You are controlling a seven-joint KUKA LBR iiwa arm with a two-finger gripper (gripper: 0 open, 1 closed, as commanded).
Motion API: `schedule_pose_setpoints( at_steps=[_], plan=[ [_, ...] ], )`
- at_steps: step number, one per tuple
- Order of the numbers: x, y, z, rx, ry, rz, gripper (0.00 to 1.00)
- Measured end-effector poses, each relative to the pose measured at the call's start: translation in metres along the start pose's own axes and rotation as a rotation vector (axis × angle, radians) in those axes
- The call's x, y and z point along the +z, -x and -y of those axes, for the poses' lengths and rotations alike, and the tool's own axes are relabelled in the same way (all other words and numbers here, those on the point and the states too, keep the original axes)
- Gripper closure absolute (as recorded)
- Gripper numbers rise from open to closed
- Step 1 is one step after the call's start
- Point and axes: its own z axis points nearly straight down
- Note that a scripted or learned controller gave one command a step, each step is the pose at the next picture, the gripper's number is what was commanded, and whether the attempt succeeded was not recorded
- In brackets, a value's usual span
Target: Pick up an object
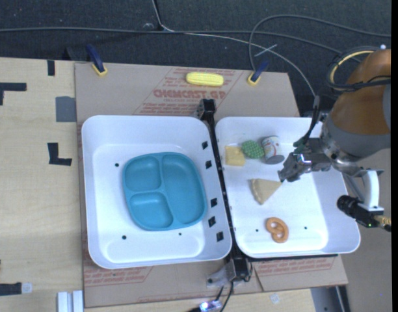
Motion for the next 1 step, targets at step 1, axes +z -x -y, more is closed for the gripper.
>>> schedule_pose_setpoints(
  at_steps=[1],
  plan=[
    [-0.0046, -0.0455, -0.0149, -0.004, -0.004, -0.002, 1.00]
  ],
)
